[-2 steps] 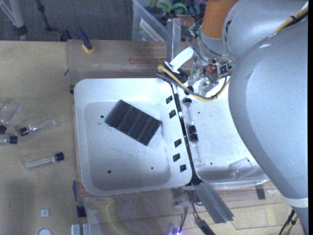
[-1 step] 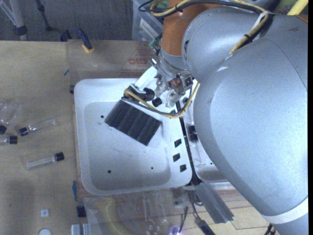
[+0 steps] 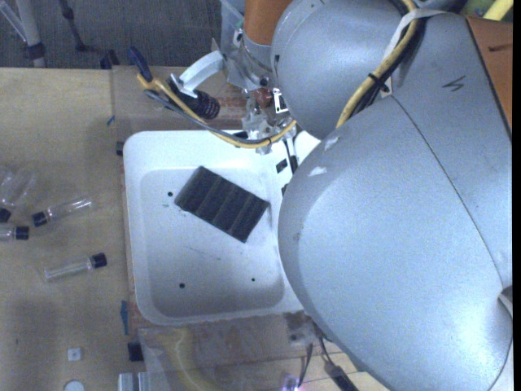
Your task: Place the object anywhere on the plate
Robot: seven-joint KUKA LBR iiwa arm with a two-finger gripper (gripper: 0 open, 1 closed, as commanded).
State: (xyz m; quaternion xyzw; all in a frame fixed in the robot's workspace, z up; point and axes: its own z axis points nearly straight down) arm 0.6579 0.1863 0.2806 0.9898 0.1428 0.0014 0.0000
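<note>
In the camera view, the grey arm (image 3: 391, 177) covers most of the right side, and its wrist with the orange band (image 3: 273, 6) leans over the far rim of a white bin (image 3: 134, 218). The jaws (image 3: 262, 133) are somewhere under the wrist, among yellow cables (image 3: 220, 133), and I cannot tell how they stand or whether anything is between them.

The most probable object of the task is the dark ribbed slab (image 3: 222, 204), which lies flat on the bin floor, turned at a slant, near the far part of the bin and just below the wrist. I see one such slab. It looks thin and stiff, probably light, with grooves along its top. I judge that the grooves give some friction, but because it lies so flat, the jaws would need to take it across its narrow width, at the middle of the long edges, so that it does not tilt. A grip on one corner could let it swing.

I cannot identify a plate with certainty.

On the surface (image 3: 57, 316) to the left of the bin lie several small clear vials (image 3: 75, 265) with dark caps; I count about four, though the ones at the edge are unclear.
</note>
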